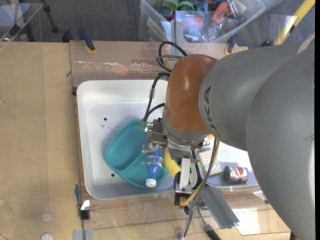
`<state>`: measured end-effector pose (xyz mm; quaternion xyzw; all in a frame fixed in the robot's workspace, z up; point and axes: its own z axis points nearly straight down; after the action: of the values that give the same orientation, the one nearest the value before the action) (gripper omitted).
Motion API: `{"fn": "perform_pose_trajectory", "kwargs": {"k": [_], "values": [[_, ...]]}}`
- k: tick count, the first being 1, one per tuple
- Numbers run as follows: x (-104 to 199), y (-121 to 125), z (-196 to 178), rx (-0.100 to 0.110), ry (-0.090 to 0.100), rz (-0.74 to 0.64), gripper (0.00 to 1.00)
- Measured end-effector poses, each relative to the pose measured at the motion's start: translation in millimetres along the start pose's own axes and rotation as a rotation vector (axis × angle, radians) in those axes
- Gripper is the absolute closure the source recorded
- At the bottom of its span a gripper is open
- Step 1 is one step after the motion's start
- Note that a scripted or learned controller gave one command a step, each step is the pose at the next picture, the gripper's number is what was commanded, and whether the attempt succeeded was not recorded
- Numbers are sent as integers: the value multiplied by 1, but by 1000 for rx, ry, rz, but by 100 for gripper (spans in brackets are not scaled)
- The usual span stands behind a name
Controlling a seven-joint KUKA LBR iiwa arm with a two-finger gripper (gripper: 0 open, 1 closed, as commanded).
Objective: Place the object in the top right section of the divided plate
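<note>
In the shallow white plastic bin (92,134) we see the teal divided plate (122,151). The small blue white-capped bottle (154,171) lies on its near right edge, below the gripper (161,153), and we cannot tell whether that is open or closed. We judge the placement unfinished.

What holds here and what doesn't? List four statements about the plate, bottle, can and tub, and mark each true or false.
1. The teal plate lies in the left white bin. True.
2. The blue bottle stands upright outside the bin. False: it lies on its side on the plate's near right part.
3. A red and white can lies right of the arm. True.
4. The clear tub of toys sits inside the bin. False: it stands behind the bench.
</note>
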<state>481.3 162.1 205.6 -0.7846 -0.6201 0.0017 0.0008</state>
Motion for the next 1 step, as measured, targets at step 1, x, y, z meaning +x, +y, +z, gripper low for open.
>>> {"fn": "perform_pose_trajectory", "kwargs": {"k": [1], "values": [[-63, 51, -4, -2, 0, 13, 100]]}}
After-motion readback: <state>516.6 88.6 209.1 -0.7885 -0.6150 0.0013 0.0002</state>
